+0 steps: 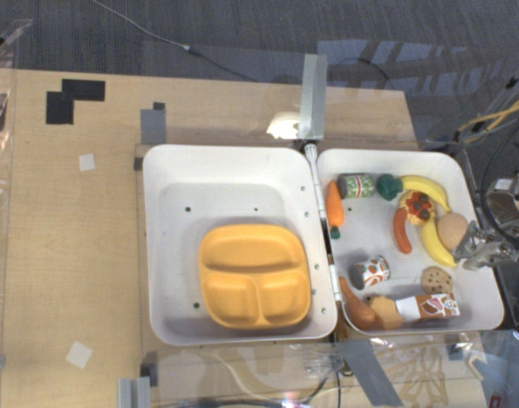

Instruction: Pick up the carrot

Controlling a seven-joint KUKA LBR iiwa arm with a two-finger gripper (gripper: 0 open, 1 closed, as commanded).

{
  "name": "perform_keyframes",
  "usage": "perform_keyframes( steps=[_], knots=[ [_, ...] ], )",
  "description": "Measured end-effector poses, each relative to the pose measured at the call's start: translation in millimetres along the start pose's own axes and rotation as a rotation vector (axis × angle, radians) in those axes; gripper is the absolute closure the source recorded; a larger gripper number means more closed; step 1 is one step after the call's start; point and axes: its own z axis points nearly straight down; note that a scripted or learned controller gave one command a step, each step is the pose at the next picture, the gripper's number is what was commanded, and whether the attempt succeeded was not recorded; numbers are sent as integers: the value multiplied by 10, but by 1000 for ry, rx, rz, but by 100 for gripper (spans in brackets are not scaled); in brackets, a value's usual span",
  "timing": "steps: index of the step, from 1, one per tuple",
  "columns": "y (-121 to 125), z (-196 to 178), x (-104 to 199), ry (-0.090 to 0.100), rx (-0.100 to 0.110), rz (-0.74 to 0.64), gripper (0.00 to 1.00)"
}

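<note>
Carrot point(334, 207) lying along left wall of right bin point(493, 313), tip near can point(356, 185). Gripper point(484, 251) sitting at right rim, well apart. Cannot tell grip state. Needing long reach left, then coming straight down, pinching across middle, avoiding wall.

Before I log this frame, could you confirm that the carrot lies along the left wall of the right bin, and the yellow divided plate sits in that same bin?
Not quite: the camera view shows the yellow divided plate in the left bin, not with the carrot, which does lie along the right bin's left wall.
</note>
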Motion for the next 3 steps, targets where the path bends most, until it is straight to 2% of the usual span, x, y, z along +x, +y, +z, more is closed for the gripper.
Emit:
perform_keyframes(
  steps=[1, 2, 3],
  knots=[
    [-268, 243, -280, -1, -6, -168, 100],
    [66, 1183, -17, 0, -12, -456, 100],
    [-108, 234, -91, -1, -1, -648, 100]
  ],
)
